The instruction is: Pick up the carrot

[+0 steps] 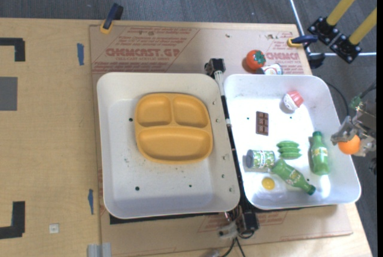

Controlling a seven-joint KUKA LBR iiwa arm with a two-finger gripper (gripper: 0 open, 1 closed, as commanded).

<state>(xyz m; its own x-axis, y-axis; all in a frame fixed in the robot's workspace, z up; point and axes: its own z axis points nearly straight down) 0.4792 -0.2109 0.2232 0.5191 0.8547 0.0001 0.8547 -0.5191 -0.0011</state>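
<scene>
The carrot [349, 144] shows as a small orange lump just past the right rim of the right bin [341, 190], lifted off the bench. My gripper [352, 141] reaches in from the right edge of the view. Its grey fingers [346, 128] close around the carrot from above and from the side. Most of the arm is out of frame.
The right bin holds a brown chocolate bar [262, 123], a red-and-white item [291, 100], a green can [260, 159], a green pod [288, 148], two green bottles [318, 154] [293, 177] and a small yellow piece [268, 184]. An orange divided plate [173, 128] lies in the left bin [119, 178]. A tomato [254, 60] sits behind the bins.
</scene>
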